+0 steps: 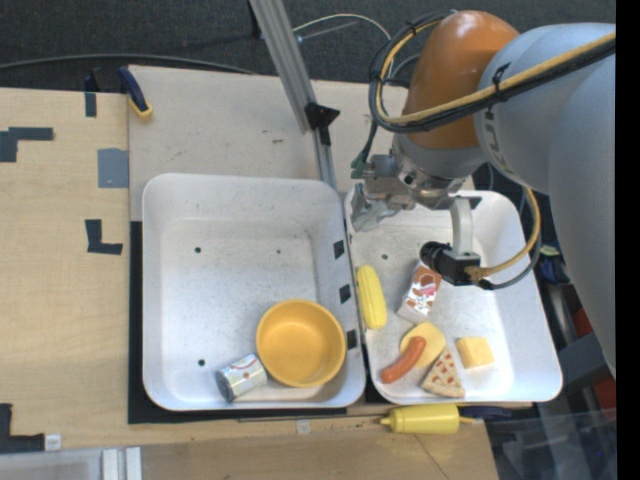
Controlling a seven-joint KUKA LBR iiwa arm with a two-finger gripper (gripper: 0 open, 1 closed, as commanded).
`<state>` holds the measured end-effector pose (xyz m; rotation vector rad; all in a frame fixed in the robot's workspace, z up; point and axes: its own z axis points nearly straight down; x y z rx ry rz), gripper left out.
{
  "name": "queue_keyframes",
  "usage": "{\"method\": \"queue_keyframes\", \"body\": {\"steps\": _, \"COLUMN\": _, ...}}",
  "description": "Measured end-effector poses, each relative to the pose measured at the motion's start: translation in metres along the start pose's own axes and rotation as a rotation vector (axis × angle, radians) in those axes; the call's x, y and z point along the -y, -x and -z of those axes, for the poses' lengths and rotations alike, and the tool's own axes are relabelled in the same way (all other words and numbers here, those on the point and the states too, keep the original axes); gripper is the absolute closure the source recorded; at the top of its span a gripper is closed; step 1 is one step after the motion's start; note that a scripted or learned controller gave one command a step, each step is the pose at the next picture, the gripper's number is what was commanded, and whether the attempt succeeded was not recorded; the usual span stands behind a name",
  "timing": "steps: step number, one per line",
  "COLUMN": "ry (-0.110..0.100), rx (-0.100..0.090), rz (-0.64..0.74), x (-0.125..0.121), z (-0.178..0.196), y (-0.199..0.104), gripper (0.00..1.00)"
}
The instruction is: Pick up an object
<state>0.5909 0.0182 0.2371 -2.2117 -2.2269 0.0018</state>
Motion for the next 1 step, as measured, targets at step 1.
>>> {"method": "queue_keyframes", "body": {"steps": 1, "ry": -0.002, "rx": 0.000, "rz": 0.000, "x": 0.0232, "z": -0.0075, "y": -0.0590, "gripper": 1.00}}
